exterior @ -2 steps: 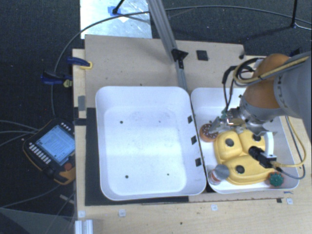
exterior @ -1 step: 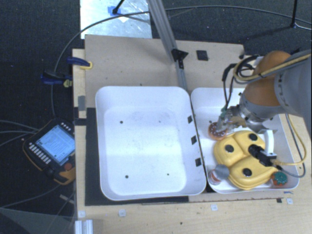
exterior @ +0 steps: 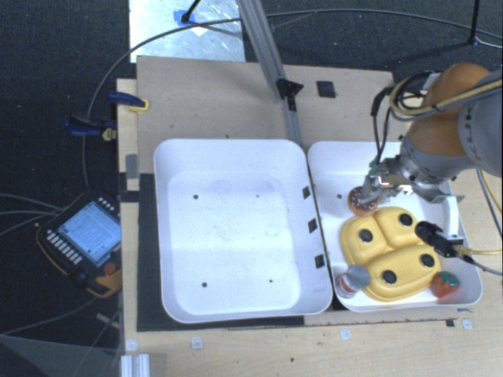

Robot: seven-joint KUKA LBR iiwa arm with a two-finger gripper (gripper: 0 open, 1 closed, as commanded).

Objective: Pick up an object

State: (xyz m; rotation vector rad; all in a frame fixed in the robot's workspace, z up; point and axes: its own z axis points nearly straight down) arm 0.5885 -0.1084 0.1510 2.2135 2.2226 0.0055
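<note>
The tool [exterior: 368, 193] hangs low in the right bin [exterior: 334, 163], just above the yellow toy [exterior: 389, 254], apparently touching a small brown round object [exterior: 361, 203]; its grip state I cannot tell.

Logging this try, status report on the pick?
Gripper low in right bin, over small brown round object. Nothing seen lifted. Big yellow toy crowds it close below.
</note>
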